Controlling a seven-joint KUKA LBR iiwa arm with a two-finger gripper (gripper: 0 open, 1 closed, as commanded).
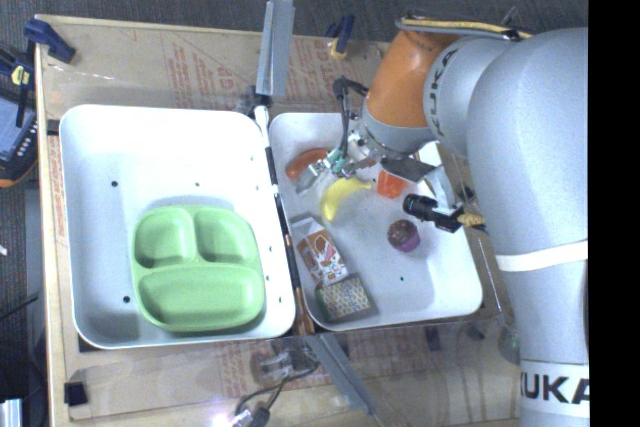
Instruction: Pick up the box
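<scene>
Overhead, a grey arm [510, 145] with an orange band reaches from the right into the right bin [455, 300]. Its tool [335, 163] sits low at the bin's upper left, just above a banana [340, 197] and beside a red item [305, 160]; its opening cannot be made out. The box [322, 255] lies flat near the bin's left wall, above a patterned packet [345, 298]. A green tray [195, 267] fills the left bin [100, 145].

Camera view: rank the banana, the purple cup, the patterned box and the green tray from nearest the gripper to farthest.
From the gripper:
1. banana, just below it
2. purple cup, right bin's middle
3. patterned box, right bin's near edge
4. green tray, left bin
</scene>
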